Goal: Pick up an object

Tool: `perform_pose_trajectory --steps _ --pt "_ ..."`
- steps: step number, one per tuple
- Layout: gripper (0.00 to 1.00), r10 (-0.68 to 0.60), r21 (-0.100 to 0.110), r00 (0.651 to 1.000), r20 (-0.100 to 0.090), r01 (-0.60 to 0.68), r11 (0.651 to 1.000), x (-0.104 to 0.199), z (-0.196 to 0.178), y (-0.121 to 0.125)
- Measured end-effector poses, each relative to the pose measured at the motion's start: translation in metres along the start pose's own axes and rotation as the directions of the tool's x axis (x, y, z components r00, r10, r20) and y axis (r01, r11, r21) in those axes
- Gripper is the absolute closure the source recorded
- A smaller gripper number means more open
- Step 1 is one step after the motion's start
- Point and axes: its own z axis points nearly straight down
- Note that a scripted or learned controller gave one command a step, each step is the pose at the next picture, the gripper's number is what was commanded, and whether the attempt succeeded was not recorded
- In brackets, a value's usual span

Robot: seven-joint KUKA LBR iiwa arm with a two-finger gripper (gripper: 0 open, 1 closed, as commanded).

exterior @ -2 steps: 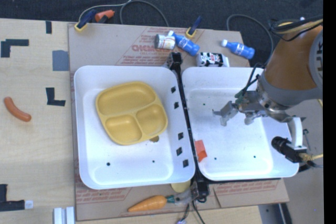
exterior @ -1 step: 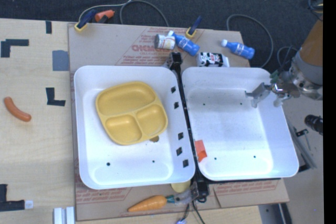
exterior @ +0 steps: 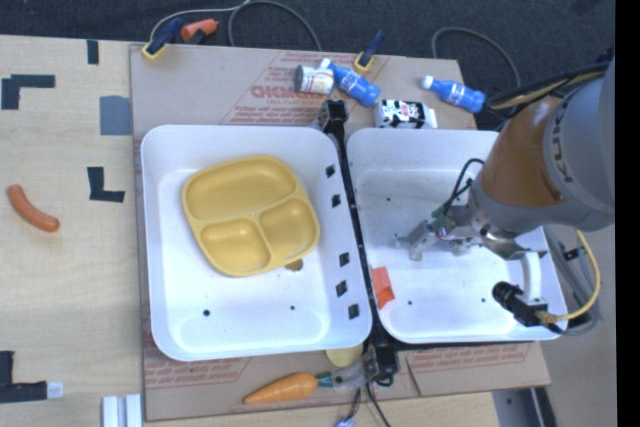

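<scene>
I judge the yellow three-compartment plastic plate [exterior: 252, 213] left of centre light, stiff, slippery, best pinched by its rim; my end effector's [exterior: 418, 245] clench I cannot tell.

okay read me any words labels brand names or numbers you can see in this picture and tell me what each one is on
Red print on the brown cardboard sheet behind the bins: large letters, too blurred to read.
Label on the small white bottle: too small to read.
Black-and-white patterned carton: markings blurred, unreadable.
Two blue plastic bottles: no readable label.
Yellow three-compartment plastic plate: no text visible.
</scene>
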Motion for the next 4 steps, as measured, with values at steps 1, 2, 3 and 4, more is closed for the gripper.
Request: perform_pose_trajectory --steps 1,2,3,4 --pt "0.0 -0.003 -0.008 1.0 0.001 0.003 1.0 0.026 -0.008 0.09" --pt "0.0 0.0 -0.003 1.0 -0.001 0.0 1.0 0.049 -0.006 0.136" --pt "1.0 0.0 -0.001 1.0 0.0 0.0 1.0 0.048 -0.016 0.135" --pt "1.0 -0.004 0.0 1.0 -0.005 0.004 1.0 0.138 -0.11 0.088"
